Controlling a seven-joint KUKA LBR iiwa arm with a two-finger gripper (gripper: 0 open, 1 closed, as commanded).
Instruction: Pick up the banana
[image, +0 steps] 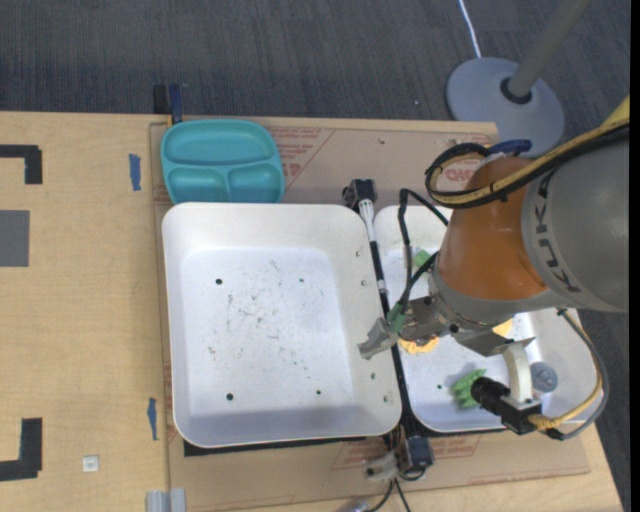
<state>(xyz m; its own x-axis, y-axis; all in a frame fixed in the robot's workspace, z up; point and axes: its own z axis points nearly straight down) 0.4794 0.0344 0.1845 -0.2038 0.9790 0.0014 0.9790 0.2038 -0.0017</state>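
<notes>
I am hanging my gripper (388, 335) low over the seam between the 2 bins, at the left edge of the right bin (440, 412), and I cannot tell from this slanting view how it is set or whether it is gripping anything, since my wrist and the orange band (490, 245) are covering most of it. Just beside it, a small yellow-orange patch (420, 344) is peeking out from under my wrist; I am taking that to be the banana, though too little of it is showing to be sure. If it is a toy banana, I am expecting it to be light, fairly stiff and smooth-skinned, so it may be slipping along its curve; I am judging the thick middle, pinched across the narrow width, to be the safest hold. A green object (466, 389) is lying nearby in the same bin, the left bin (200, 250) is sitting next door, and a teal tray (222, 160) is resting behind it
</notes>
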